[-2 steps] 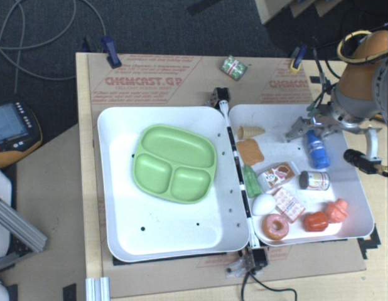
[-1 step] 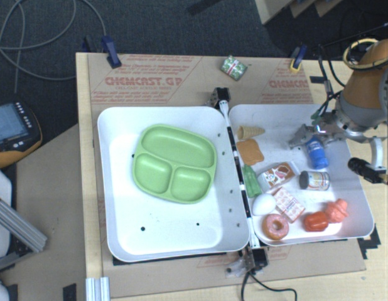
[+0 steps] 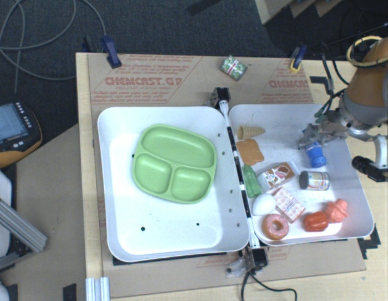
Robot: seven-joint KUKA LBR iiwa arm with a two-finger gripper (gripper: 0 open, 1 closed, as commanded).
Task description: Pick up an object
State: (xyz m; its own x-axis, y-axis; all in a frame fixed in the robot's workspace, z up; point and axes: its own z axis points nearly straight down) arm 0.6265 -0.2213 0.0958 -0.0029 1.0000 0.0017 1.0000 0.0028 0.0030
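Blue bottle (image 3: pixel 316 155), camera view: lying in the right bin (image 3: pixel 269 111), toward its far right corner, just below the gripper (image 3: pixel 316 137) in the picture and apparently touching or all but touching it. Pointing its long axis roughly from the gripper toward the near rim, a little slanted. Looking like smooth, hard plastic, short and rounded, so probably inclined to roll or slip sideways under a pinch across the barrel.

Hanging over the same corner on the grey arm, wrist and orange band hiding the working end; not possible to tell whether spread, pressed together, or pinching the bottle.

Crowding the near side of the bottle: a small can (image 3: pixel 314 180), cylindrical and glossy, lying just beside it. Spreading further off, well apart from the gripper: a printed carton (image 3: pixel 277 175), a pink wrapped packet (image 3: pixel 288 204), a white egg (image 3: pixel 264 204), a glazed doughnut (image 3: pixel 275 226), a red tomato (image 3: pixel 316 221), a tan cone (image 3: pixel 250 131).

Sitting alone in the left bin (image 3: pixel 169 231): a green plate (image 3: pixel 175 165), matte, divided into three hollows, far from the arm.

Judging the coming move: calling for a straight short descent, closing across the bottle's narrow width, keeping clear of the can.
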